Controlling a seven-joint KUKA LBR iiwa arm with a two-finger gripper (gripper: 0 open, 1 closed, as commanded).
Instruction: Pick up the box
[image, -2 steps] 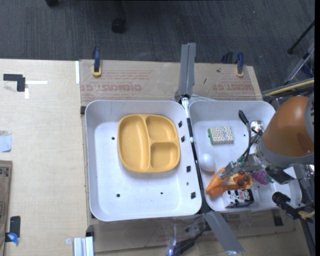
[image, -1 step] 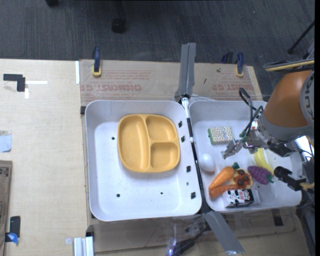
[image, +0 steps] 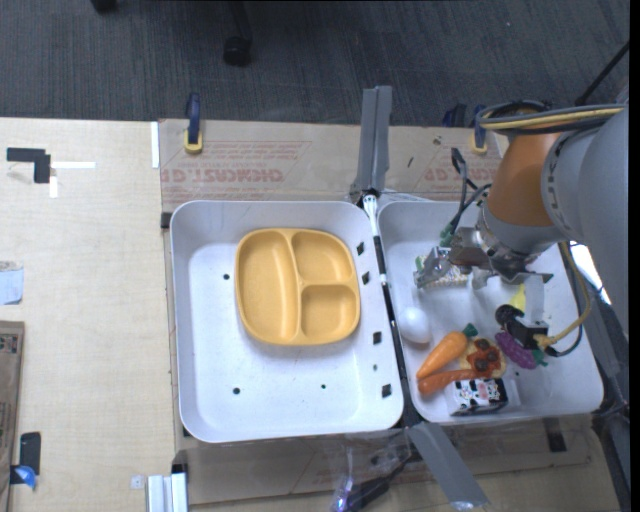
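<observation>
The box (image: 478, 394) lies in the right bin (image: 580, 395), low in the frame's lower right, close to that bin's front wall. It is small and flat, lying at a slight tilt, with a white face that bears dark print and a strip of red and orange along its upper edge. The print is too small to read. Its upper edge touches a carrot (image: 443, 351) and a second orange piece just below that carrot; which of them overlaps the box I cannot tell.

The tool (image: 432, 270) sits in the upper part of the right bin, toward its left wall, well apart from the box. It looks like a bright metal piece pointing to the left of the frame, but the fingers blur together with the white floor, so whether it is open or closed cannot be told. Nothing can be seen between them. The arm (image: 560, 170), grey with its orange band, fills the upper right of the frame above it.

A white egg (image: 412, 324) lies just below the tool, near the bin's left wall. A purple piece (image: 518, 349), perhaps an eggplant, lies right of the carrot, with a bit of yellow above it.

The left bin (image: 200, 400), at mid frame, holds a yellow divided plate (image: 297, 286) in its upper half. Both bins rest on the bench (image: 80, 300), pale wood at the frame's left.
</observation>
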